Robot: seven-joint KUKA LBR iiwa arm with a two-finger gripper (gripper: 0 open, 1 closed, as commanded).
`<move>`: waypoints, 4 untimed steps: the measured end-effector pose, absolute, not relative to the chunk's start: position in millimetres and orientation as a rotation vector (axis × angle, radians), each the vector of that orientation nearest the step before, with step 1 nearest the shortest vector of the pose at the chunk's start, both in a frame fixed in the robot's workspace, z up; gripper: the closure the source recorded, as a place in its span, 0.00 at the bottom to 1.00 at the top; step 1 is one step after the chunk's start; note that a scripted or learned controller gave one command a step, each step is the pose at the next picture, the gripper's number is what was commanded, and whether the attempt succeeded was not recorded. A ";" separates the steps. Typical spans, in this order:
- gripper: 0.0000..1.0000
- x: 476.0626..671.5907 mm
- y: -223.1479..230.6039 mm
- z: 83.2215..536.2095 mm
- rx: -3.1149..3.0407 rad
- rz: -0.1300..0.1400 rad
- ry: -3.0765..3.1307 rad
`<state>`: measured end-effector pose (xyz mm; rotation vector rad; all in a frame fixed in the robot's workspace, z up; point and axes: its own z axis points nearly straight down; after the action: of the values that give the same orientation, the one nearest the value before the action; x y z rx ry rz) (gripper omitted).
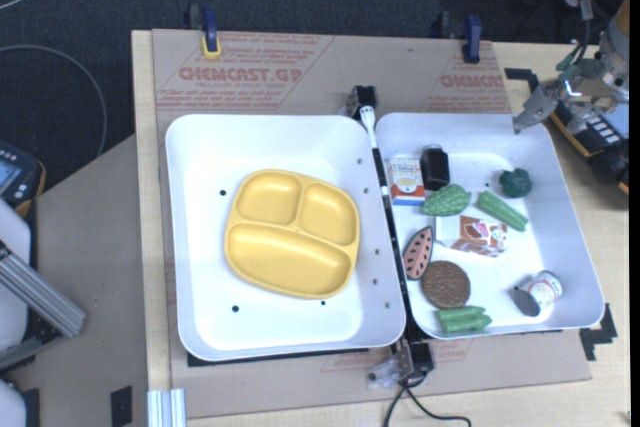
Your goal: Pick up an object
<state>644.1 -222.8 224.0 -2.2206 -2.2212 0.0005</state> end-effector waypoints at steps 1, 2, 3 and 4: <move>0.00 590.4 -219.0 95.0 -2.213 -0.009 -2.223; 0.00 529.2 -218.6 85.0 -2.211 -0.009 -2.219; 0.00 484.4 -187.8 84.3 -2.218 0.002 -2.216; 0.00 502.2 -71.8 190.8 -2.211 -0.018 -2.242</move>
<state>502.2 -71.8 190.8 -2.2107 -2.2416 -0.0183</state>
